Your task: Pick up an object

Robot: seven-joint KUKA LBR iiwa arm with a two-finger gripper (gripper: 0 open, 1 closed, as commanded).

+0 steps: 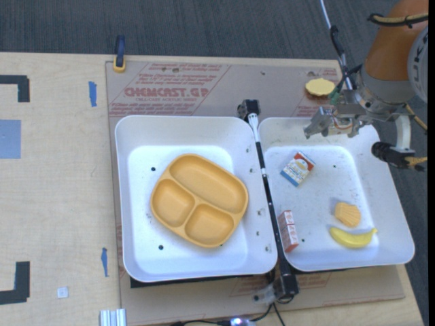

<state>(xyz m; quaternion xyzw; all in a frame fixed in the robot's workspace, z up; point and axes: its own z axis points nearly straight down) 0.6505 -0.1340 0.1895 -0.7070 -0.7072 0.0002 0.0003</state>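
The right bin (391, 202) holds a small blue, white and red carton (297, 168), an orange round piece (348, 214), a yellow banana (353, 236) and a red box (289, 229) leaning against its left wall. My gripper (333, 128) hangs over the far rim of the right bin, up and to the right of the carton. Its fingers are spread, so it is open with nothing between them. The grey arm with its orange band (397, 29) reaches in from the upper right.
The left bin (136, 141) bears a yellow three-part plate (198, 200). A yellow disc (319, 87) lies on the cardboard behind the right bin. A black divider clip (250, 109) sits between the bins. A cable runs past the arm.
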